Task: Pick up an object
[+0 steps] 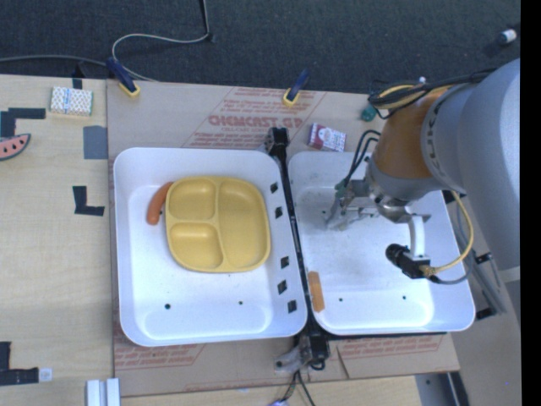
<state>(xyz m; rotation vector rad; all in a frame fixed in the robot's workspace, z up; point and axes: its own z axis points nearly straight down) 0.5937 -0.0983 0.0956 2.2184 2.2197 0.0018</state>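
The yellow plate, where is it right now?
The yellow plate lies in the left bin, with an orange sausage touching its left edge.

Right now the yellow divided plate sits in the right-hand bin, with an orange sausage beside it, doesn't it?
Not quite. The camera view shows the yellow divided plate in the left bin, not the right one. The orange sausage does lie beside it, against its left edge. The gripper is down over the right bin.
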